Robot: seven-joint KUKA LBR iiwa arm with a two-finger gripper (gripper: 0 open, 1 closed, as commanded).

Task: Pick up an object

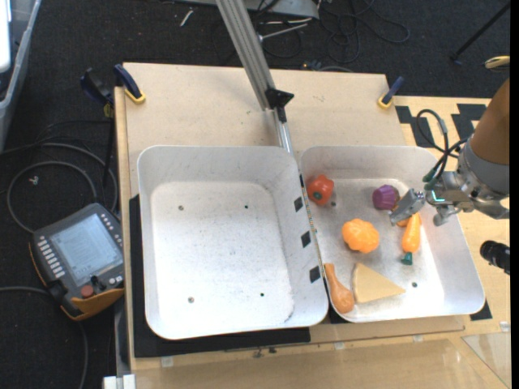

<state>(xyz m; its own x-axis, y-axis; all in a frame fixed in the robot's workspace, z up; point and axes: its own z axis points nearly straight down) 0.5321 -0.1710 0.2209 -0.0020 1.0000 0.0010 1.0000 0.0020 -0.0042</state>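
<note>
Arm hovers over crowded right-hand bin

The jaws, state impossible to tell, sit at centre right above a small orange plastic carrot; the round purple toy just beside could foul a grasp.

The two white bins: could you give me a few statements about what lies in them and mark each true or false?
1. The toys all lie in the right bin. True.
2. The purple toy sits in the left bin. False: it is in the right bin, near its far side.
3. The gripper is over the right bin, close to the carrot. True.
4. The red toy lies at the bin's near edge. False: it is toward the far left corner; the yellow wedge lies near the front.
5. The orange round toy lies between the red toy and the wedge. True.
</note>
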